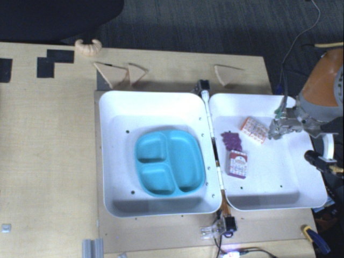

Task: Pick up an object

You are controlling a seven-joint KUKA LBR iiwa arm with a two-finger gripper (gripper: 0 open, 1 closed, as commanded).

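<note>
1. The gripper (278, 128) hangs over the right side of the right bin (269, 198), metal parts clustered at the end of the grey arm (322, 98) with its orange band.
2. How wide it stands? Cannot tell from up here (the tip is a small tangle of grey against white), and nothing is seen between its tips.
3. Just beside it, to the left, lies a small orange-and-white patterned packet (253, 130), tilted; whether metal touches it is too close to call.
4. Further left in the same bin sits a purple grape cluster (231, 140), and just below that a red-and-white carton (237, 163), lying flat near the bin's left wall.
5. All three objects crowd the upper-left half of the right bin; the lower and right stretches of its floor are bare white, giving room on that side.
6. Over in the left bin (115, 144), a blue divided tray (169, 162) fills the middle, three compartments showing, with a white margin around it.
7. The two bins meet along a dark seam, rims touching; a black clip (202, 86) sits at the top of that seam.
8. The wooden bench (48, 160) runs wide and bare to the left of the bins.
</note>
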